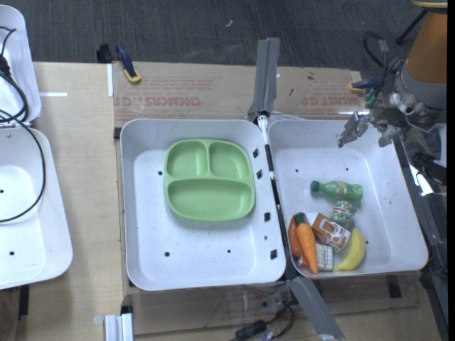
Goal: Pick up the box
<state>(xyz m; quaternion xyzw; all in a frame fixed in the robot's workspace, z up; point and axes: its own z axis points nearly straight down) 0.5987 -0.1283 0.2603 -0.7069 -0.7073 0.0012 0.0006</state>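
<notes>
Bottommost lies the box (331, 231), well below the hand (367, 131).

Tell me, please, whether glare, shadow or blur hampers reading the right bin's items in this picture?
In the camera view, lighting is even and soft, with no strong glare on the white bins; the box, carrot and banana read clearly, while the gripper looks slightly soft against dark cabling.
</notes>
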